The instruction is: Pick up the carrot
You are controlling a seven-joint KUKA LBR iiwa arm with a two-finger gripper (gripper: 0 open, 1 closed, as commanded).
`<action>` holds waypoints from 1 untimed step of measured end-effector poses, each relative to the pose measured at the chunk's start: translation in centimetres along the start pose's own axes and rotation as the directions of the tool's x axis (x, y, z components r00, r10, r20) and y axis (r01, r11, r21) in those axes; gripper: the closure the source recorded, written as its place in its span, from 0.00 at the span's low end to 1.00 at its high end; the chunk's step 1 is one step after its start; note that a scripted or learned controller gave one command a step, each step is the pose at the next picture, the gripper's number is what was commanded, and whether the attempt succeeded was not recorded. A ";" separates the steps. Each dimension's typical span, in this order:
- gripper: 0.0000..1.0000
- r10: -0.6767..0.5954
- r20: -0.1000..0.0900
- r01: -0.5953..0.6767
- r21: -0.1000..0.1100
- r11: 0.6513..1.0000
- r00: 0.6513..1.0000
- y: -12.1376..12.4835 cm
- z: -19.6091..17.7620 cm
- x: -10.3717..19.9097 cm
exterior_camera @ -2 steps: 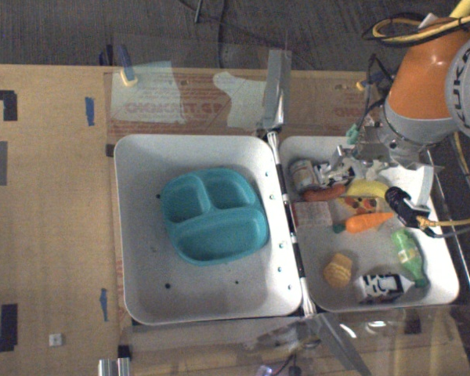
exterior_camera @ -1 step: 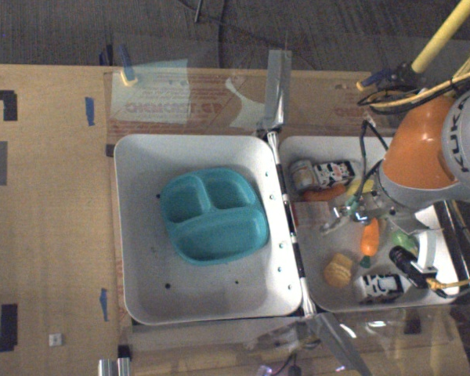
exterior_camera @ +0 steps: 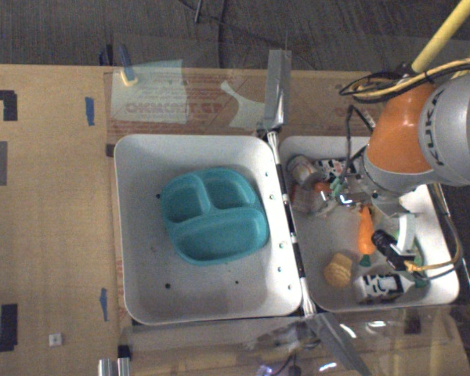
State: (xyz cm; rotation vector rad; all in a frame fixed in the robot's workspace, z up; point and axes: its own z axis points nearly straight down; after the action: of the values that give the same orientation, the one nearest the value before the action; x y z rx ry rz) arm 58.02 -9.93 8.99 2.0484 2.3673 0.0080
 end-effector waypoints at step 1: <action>0.00 0.279 -0.004 -0.279 0.000 0.960 0.960 -0.5 0.0 -3.6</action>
State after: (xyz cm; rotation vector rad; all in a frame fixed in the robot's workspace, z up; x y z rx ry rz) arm 58.07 -13.53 8.97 2.3640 2.0568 0.0149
